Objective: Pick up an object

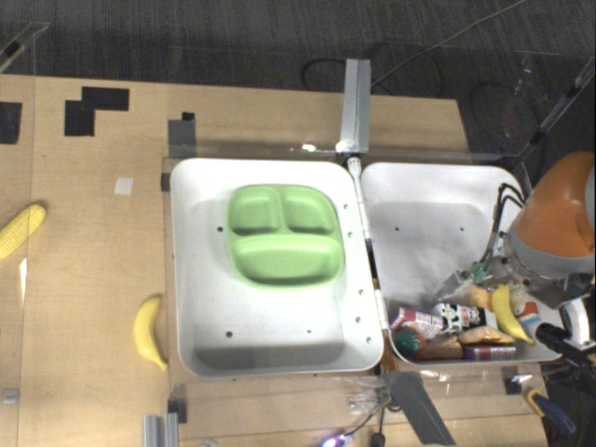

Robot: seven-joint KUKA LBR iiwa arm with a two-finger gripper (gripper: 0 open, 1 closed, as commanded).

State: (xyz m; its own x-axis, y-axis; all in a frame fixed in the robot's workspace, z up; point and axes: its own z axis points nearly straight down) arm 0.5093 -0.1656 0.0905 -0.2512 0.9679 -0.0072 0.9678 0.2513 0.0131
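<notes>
No writing can be read on any package: the labels in the right bin (438,203) are too small and blurred to make out. The pile sits along that bin's near edge, toward its right corner. It includes a smooth yellow banana (507,313), curved and lying roughly upright in the view, a black-and-white printed carton (458,317) just left of it, a red and white packet (414,321), a brown wrapped bar (440,347) and a round green item (406,342) at the pile's left end. These things touch or overlap one another.

The left bin (200,324) is shallow white plastic with rounded corners. It holds a matte green plate (284,234) with three moulded compartments, two small ones at the far side and one wide one at the near side.

On the wooden tabletop (84,250) left of the bins lie a second banana (149,331) and a yellow ear of corn (20,231), well apart from each other.

The arm (559,217) reaches in from the right, its orange band bulking over the right bin's right edge. The end effector (480,276) hangs low just above the pile, next to the top of the banana in the bin. Whether it is spread or pressed together cannot be told, and nothing can be seen clamped in it.
</notes>
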